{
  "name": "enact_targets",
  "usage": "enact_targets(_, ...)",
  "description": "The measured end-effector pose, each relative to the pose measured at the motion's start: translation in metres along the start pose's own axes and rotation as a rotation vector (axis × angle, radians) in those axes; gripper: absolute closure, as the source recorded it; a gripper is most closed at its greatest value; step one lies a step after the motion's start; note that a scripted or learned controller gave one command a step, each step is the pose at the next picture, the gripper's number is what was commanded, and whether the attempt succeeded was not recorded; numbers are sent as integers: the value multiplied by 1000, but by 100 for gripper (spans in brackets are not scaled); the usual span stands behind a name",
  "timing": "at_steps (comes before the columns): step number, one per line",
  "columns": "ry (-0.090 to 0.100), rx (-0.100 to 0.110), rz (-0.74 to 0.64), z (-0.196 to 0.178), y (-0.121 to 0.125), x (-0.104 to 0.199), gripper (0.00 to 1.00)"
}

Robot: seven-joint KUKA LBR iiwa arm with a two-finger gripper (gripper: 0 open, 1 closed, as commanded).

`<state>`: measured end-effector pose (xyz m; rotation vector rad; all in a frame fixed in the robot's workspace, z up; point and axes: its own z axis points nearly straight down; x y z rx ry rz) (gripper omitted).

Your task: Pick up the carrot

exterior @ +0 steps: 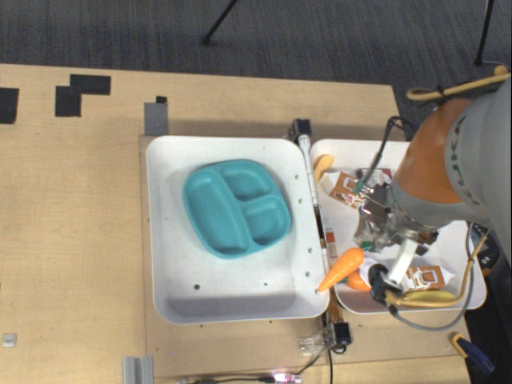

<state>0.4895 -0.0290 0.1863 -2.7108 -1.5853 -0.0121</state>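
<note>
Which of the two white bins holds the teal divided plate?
The left bin, the one farther from the arm. The teal plate lies flat in its middle, while the right bin holds the carrot and small packets under the arm.

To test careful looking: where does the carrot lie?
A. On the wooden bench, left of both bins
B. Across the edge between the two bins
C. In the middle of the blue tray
B: the carrot lies slanted across the rims where the left bin meets the right bin.
</note>
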Motion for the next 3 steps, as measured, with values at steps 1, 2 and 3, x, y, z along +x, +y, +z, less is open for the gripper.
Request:
enact_targets(1, -5, 2, 3, 1, 1, -3, 0)
enact_targets(2, -2, -4, -66, 99, 34, -46, 0)
enact_targets(3, -1, -10, -76, 87, 36, -45, 100)
